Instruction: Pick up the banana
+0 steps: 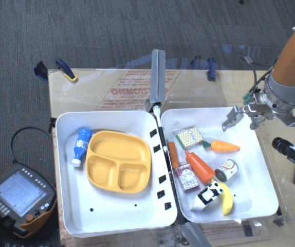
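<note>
Right now, you are looking down on the desk [106,86] with its two white bins sitting side by side. The banana [226,201] is lying in the right bin [265,179], close to that bin's near right corner, touching a small black-and-white cow-patterned carton [209,195] on its left. Just above it a small can [226,170] is lying on its side. An orange bottle [200,166] is resting at a slant toward the bin's middle, with a pink box [186,178] against its lower left, a thin red-brown stick [172,155] beside the divider, a speckled green packet [189,137] above, and a carrot [223,146] to the right of that packet. The claw [242,116] is hovering over the right bin's far right corner, well apart from the banana, and you are seeing nothing between its fingers, which are standing spread. In the left bin [65,199] a yellow divided plate [118,161] is sitting with a blue bottle [80,145] just beside its left edge.
</note>
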`<state>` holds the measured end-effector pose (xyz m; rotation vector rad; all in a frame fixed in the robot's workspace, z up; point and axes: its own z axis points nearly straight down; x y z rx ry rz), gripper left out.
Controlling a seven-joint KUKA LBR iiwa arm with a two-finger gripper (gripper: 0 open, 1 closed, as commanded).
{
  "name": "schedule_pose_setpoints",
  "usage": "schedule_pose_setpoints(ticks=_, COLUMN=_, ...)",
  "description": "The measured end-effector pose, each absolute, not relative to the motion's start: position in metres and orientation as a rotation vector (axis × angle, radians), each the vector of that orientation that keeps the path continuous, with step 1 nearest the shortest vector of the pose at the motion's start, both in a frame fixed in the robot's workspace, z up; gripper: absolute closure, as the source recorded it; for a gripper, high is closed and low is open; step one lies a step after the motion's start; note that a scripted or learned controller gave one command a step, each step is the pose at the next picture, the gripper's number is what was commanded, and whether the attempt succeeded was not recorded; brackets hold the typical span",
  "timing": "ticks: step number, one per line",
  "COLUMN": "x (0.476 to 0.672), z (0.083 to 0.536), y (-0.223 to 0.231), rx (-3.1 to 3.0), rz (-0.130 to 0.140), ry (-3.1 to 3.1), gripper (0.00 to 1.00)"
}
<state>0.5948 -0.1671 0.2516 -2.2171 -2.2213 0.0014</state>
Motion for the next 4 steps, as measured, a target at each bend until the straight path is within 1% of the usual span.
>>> schedule_pose_setpoints(ticks=1, x=0.556, z=0.089, y=-0.194, rx=-2.377, rz=-0.003, ry=-2.053, gripper=0.00)
schedule_pose_setpoints(ticks=2, x=0.476, z=0.088, y=-0.177, rx=-2.270, rz=-0.002, ry=-2.168, gripper=0.00)
schedule_pose_setpoints(ticks=3, x=0.477, z=0.097, y=-0.178, rx=-2.274, rz=-0.004, ry=-2.165, gripper=1.00)
schedule_pose_setpoints(ticks=4, x=0.477, z=0.097, y=-0.178, rx=-2.274, rz=-0.004, ry=-2.165, gripper=0.00)
